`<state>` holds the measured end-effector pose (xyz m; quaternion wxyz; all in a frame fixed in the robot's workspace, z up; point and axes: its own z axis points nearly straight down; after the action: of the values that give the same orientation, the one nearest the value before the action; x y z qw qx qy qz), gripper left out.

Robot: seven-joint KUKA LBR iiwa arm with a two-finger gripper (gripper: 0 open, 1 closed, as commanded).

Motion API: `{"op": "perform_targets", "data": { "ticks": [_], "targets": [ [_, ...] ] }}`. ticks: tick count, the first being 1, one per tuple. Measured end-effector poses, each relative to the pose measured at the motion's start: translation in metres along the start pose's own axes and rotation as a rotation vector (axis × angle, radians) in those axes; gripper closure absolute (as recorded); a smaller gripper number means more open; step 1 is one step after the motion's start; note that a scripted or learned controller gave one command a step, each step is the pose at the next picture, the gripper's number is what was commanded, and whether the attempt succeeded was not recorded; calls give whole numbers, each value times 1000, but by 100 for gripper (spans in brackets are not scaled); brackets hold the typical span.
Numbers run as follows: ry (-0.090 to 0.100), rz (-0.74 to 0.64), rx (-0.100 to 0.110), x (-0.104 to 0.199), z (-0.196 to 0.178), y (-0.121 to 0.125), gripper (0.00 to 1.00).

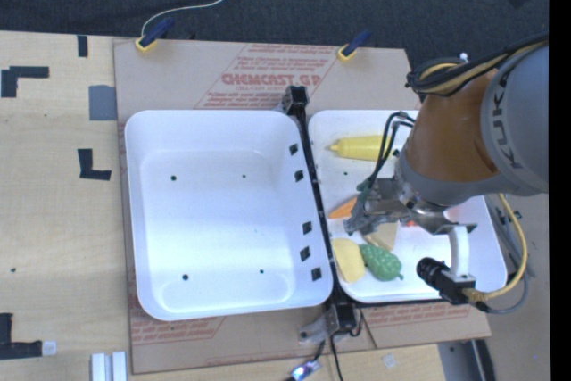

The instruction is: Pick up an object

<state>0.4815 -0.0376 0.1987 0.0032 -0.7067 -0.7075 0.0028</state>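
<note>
- The arm's orange band (455, 138) is looming nearest; beneath it, the tool (373, 211) is hanging over the right bin (486, 268).
- We cannot tell its grip state.
- We are favouring the green object (382, 263), beside the yellow piece (348, 259).

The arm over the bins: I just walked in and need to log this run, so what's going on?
The KUKA arm is reaching into the right bin, its gripper down among the toys there: a yellow bottle, an orange piece, a yellow lump and a green bumpy item. Nothing is visibly lifted. The left bin sits beside it.
</note>
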Motion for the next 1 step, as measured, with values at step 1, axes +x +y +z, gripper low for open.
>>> {"op": "perform_targets", "data": {
  "ticks": [1],
  "targets": [
    [0,-5,-5,51,-7,1,100]
  ]
}}
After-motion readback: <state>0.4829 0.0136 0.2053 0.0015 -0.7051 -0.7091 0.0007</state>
